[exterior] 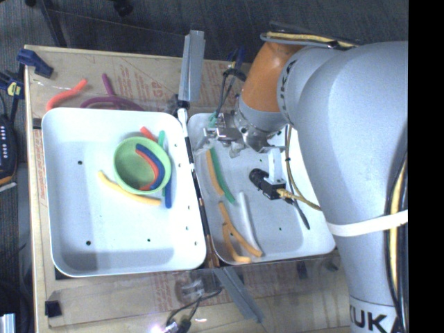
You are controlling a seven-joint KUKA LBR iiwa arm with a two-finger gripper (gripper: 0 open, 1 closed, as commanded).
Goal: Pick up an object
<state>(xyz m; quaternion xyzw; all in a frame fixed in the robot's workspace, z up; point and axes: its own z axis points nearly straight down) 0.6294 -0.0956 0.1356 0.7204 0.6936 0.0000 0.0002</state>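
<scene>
In the camera view, the loose thing nearest the gripper [216, 136] is a green strip [216, 173]. It is thin, flexible-looking and slightly bowed, and it lies flat on the floor of the right bin [316, 236]. It sits in the left half of that bin, and its upper end is just below the gripper. The gripper sits low over the bin's upper left corner, close to the rim, with the orange-banded wrist above it. Its metal parts are bunched in shadow, so whether it is spread or pressed together cannot be told, and nothing can be seen held in it. Lower in the same bin lie two orange strips, one [244, 236] running at a slant toward the bottom edge and another [232, 247] just left of it, their lower ends close together. A pale strip [248, 222] lies beside them to the right. The left bin [69, 245] holds a green bowl [128, 166] that sits upright right of centre. A curved blue strip [154, 154] and a curved red strip [148, 166] rest inside it. A yellow strip [128, 191] runs along the bowl's lower edge and partly under it. A second blue strip [167, 194] lies just beside the bowl's right side. A short red piece [147, 132] and a green piece [162, 139] show at the bowl's upper rim. On the bare bench above the left bin lie an orange-red strip [66, 94] and a purple strip [109, 101].
</scene>
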